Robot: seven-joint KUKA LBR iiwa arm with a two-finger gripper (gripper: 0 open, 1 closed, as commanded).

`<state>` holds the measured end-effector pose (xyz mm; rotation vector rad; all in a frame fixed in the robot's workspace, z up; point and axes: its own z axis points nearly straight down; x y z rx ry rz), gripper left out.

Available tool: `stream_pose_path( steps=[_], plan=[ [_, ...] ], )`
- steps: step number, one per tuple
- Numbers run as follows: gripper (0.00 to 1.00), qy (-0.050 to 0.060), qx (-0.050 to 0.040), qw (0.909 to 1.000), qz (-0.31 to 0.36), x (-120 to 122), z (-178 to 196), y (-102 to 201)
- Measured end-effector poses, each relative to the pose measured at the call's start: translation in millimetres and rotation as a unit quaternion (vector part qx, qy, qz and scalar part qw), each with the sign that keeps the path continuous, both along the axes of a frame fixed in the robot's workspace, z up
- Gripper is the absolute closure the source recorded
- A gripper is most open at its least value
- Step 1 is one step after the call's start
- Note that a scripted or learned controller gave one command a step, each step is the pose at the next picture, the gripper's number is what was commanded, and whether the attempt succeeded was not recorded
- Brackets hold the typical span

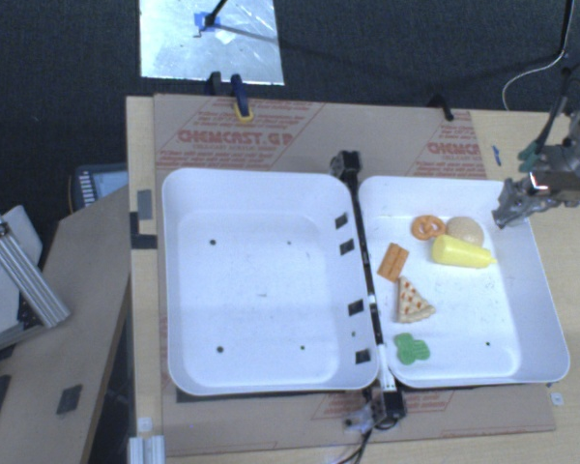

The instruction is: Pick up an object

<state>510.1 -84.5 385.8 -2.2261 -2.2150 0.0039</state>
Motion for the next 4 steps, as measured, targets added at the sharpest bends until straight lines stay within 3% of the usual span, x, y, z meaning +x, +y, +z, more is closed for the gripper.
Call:
stream_pose_path(
  steps=[1,2,3,4],
  plan=[
    [1.0,-0.012,0.001,0.9999,0.008,-6.6,158.9,65.7],
    [1.0,0.002,0.0012,0.9999,0.01,-25.0,51.9,185.5],
    [1.0,-0.004,0.0015,1.0,0.006,-1.0,75.3,222.2],
    [1.0,-0.008,0.0019,1.0,0.006,54.6,154.1,245.7]
  ],
)
